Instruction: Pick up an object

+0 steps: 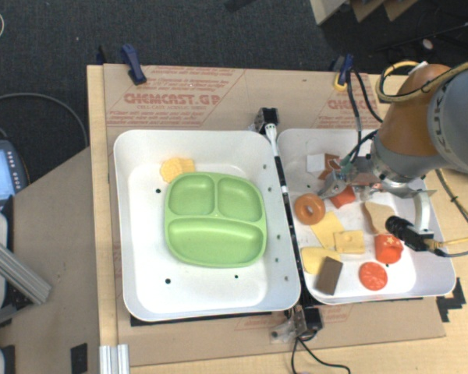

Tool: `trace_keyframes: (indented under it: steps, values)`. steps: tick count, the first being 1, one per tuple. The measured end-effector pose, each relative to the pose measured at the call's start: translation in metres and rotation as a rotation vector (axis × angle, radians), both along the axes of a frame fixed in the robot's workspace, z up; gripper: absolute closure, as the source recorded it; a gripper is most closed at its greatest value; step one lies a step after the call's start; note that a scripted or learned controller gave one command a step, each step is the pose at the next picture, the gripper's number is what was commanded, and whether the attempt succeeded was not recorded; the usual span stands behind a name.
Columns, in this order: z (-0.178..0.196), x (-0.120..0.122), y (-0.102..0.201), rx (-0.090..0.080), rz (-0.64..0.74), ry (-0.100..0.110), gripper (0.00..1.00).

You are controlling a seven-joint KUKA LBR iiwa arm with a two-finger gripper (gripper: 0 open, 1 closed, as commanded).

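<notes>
Tool low in right bin toward surface's far right corner, beside red piece; grip state unclear.

I see the green tray taking up most of the left bin, with open white floor all around it except at its upper left, where a yellow chip lies. To the tray's right, past the divider, toy food crowds the right bin.
</notes>
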State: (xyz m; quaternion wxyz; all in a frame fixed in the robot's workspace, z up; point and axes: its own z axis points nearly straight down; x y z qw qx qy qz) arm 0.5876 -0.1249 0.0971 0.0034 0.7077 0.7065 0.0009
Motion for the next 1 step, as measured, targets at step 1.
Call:
trace_keyframes:
  steps: [1]
  values:
    - [0.0078, -0.0005, 0.0017, 0.002, 0.001, 0.002, 1.00]
